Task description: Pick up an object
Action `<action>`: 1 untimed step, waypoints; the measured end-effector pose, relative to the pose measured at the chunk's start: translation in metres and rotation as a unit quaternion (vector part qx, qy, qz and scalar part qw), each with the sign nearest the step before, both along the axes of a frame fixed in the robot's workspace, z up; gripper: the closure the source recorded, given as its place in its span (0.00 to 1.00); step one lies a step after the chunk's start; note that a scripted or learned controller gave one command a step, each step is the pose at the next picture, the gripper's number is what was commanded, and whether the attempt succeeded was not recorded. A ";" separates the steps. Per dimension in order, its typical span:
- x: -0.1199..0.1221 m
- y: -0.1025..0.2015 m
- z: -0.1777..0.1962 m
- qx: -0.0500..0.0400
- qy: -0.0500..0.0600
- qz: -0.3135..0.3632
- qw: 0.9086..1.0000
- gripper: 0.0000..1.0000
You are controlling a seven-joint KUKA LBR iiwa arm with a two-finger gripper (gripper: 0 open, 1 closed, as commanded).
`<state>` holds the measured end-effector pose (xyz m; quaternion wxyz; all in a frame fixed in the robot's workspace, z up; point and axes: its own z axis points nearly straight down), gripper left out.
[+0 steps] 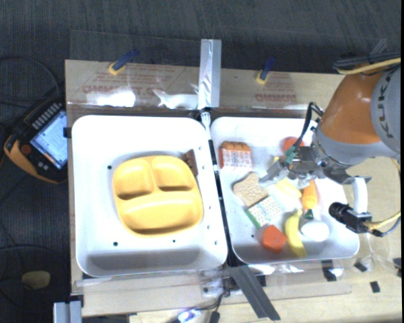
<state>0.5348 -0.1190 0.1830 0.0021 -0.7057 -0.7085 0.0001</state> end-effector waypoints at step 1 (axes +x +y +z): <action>0.058 -0.048 -0.091 -0.004 -0.009 0.066 0.998 0.00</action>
